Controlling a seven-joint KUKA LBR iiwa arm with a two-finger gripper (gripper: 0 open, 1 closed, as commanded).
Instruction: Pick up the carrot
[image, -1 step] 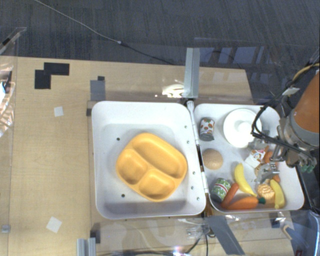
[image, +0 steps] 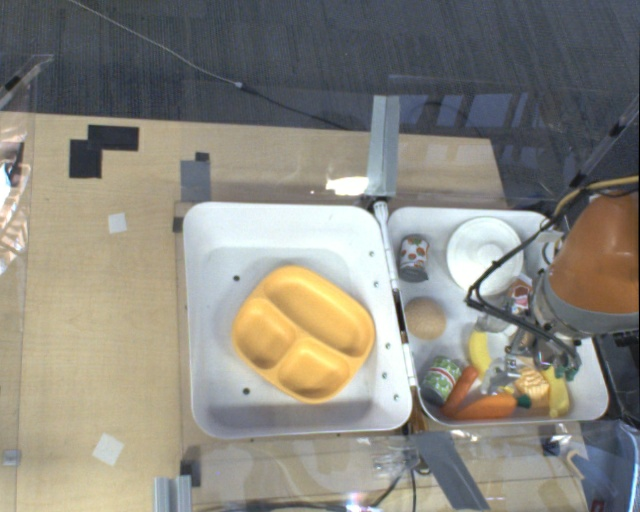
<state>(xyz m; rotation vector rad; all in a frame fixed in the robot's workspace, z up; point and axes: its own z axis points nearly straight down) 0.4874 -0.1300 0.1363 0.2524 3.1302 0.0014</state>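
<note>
The carrot (image: 487, 407) lies flat along the front wall of the right bin (image: 600, 400), orange, with its green end pointing right. A shorter red-orange piece (image: 459, 391) leans against its left end. My gripper (image: 522, 362) hangs low over the bin's front right part, just above and slightly right of the carrot. The arm's orange band (image: 598, 262) sits above it and hides part of the bin. Nothing shows as held.
The right bin also holds a small can (image: 414, 256), a white bowl (image: 483, 252), a tan ball (image: 427, 319), a banana (image: 480, 352), a green-labelled can (image: 441, 380) and yellow items (image: 556, 392). A yellow divided plate (image: 303, 332) lies in the left bin (image: 210, 400).
</note>
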